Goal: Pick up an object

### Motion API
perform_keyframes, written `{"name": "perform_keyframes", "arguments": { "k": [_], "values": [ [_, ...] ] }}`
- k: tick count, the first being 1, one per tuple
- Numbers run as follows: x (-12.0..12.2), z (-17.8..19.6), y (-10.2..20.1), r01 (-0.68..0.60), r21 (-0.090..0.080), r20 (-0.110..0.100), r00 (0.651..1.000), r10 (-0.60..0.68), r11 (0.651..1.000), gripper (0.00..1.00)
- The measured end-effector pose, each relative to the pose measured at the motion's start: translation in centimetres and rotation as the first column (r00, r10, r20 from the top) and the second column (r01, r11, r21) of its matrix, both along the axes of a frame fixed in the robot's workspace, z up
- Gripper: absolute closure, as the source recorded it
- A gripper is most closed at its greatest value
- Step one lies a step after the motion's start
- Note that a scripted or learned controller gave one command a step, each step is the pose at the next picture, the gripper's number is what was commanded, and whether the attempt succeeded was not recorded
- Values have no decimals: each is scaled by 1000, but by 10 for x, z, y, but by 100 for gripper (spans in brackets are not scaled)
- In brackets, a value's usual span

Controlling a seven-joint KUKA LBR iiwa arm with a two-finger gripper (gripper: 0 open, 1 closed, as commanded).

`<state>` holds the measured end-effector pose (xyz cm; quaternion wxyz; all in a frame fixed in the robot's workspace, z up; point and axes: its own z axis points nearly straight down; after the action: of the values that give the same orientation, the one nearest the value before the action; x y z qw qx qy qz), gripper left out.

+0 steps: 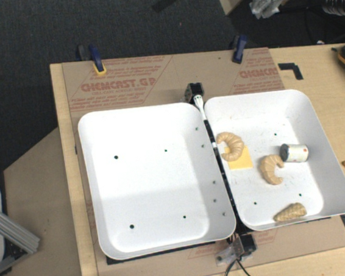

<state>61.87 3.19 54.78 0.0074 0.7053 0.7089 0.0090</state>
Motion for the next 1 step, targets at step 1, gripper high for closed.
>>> {"name": "perform_keyframes", "arguments": {
  "k": [1],
  "values": [
    [-62,-130,27,2,-2,-39,999,-2,1000,100]
  ]
}}
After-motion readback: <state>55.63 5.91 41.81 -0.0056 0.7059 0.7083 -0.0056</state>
